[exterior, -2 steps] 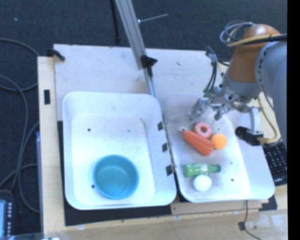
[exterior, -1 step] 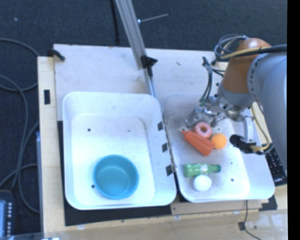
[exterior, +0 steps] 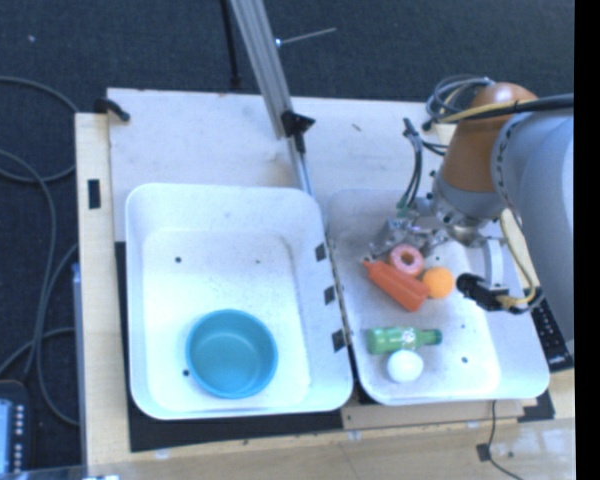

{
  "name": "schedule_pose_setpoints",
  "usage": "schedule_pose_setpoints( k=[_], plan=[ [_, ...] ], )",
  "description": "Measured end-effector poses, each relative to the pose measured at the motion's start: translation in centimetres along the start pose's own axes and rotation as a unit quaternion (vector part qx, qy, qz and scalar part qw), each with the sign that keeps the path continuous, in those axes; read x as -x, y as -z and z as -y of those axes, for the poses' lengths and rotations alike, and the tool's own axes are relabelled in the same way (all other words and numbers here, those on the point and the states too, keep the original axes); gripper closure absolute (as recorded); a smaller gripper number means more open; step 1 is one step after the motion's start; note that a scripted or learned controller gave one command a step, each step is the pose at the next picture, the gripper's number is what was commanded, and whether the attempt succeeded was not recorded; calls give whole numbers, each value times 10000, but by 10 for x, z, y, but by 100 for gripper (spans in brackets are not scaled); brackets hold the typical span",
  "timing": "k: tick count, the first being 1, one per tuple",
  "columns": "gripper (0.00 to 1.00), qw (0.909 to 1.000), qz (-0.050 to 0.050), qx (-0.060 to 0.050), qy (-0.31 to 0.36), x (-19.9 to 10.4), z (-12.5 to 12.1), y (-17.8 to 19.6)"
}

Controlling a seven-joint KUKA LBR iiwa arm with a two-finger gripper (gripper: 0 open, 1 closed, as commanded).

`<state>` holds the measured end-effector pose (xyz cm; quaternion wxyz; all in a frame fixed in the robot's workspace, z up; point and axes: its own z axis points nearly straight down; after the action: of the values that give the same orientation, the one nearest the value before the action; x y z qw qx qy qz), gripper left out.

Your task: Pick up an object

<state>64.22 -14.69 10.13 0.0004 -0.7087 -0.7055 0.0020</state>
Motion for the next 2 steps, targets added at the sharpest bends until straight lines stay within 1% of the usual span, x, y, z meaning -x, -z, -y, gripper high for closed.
schedule_pose_setpoints(
  k=[1,2],
  plan=[
    [100,10000,-3,30,-4,1,-2,14],
    [100,10000,-17,58,29,-1,-4,82]
  ],
)
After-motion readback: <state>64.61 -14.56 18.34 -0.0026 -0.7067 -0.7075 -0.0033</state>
